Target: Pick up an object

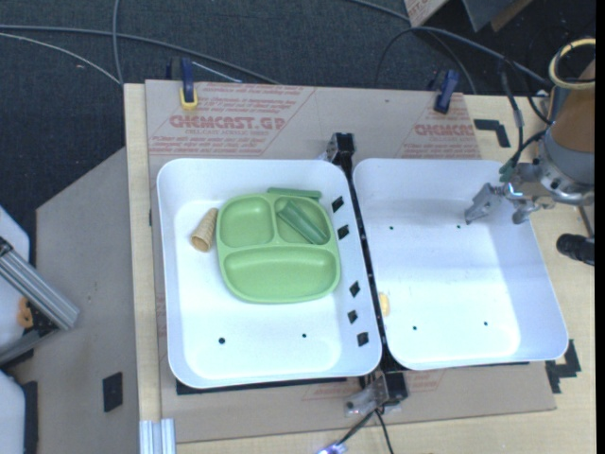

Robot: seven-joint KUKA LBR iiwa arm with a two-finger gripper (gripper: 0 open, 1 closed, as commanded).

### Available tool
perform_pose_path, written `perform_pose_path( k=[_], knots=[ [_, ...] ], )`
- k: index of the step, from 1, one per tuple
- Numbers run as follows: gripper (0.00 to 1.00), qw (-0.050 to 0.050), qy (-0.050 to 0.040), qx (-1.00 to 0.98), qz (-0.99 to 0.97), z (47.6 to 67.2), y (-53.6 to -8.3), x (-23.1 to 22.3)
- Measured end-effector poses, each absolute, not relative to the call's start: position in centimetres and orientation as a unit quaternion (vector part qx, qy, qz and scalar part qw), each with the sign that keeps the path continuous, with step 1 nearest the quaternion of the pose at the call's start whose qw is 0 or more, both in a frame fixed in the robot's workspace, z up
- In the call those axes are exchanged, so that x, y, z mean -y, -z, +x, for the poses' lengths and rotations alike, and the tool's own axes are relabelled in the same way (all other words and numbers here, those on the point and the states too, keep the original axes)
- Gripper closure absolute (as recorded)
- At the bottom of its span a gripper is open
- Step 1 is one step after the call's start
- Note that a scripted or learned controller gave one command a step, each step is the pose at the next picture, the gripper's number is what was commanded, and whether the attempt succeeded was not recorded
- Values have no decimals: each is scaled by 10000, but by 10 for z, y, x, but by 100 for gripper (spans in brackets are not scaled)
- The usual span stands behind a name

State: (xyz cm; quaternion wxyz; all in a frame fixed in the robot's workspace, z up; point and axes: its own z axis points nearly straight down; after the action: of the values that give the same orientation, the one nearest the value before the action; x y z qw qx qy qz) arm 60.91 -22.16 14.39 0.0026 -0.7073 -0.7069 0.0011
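**Camera view: gripper hanging over the right bin, objects lying in the left**

Camera view is giving me two shallow white plastic bins, smooth and round-cornered, sitting side by side on a board of printed cardboard. I am watching the gripper [495, 204] hanging over the upper right part of the right bin [454, 334], its two metal fingers spread apart with nothing between them. A pale green divided plate [278, 261], matte and rounded, is lying in the left bin [255, 348], well apart from the gripper. A darker green elongated piece [304, 219] is resting in the plate's upper right compartment. A tan ridged cone [202, 230] is touching the plate's left edge. Between gripper and plate, the bins' meeting rims and a line of black clips [346, 223] are standing.
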Motion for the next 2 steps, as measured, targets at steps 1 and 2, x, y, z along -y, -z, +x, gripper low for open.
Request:
perform_pose_path(
  k=[1, 2],
  knots=[
    [0, 44, 14, 7079, -7063, 610, -92, 218],
    [100, 8, 11, 7085, -7057, 611, -106, 220]
  ],
)
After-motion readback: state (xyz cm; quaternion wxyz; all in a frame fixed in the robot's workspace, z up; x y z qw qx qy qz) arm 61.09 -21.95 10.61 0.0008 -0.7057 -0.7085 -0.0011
